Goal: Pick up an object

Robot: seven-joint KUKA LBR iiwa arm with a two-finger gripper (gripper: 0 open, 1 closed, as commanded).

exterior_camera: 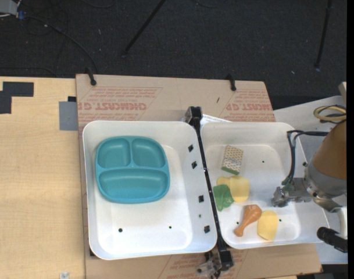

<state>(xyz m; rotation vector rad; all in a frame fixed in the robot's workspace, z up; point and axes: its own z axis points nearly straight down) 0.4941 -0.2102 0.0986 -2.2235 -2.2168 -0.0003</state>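
Observation:
The right bin [264, 138] holds several toy food pieces. A patterned green and tan block [232, 158] lies near its middle. Below it sit a pale yellow piece [239, 188] and a green leafy piece [222, 197] touching each other. An orange drumstick [248, 219] and a yellow lump [268, 225] lie near the front wall. My gripper [283, 195] hangs low at the right side of this bin, right of the drumstick and above the yellow lump. Nothing shows between its fingers.
The left bin [107, 225] holds a teal divided plate [132, 169] in its upper left part. A black divider [201, 185] runs between the bins. Cardboard [165, 100] lies behind the bins, and cables [293, 150] hang by the arm.

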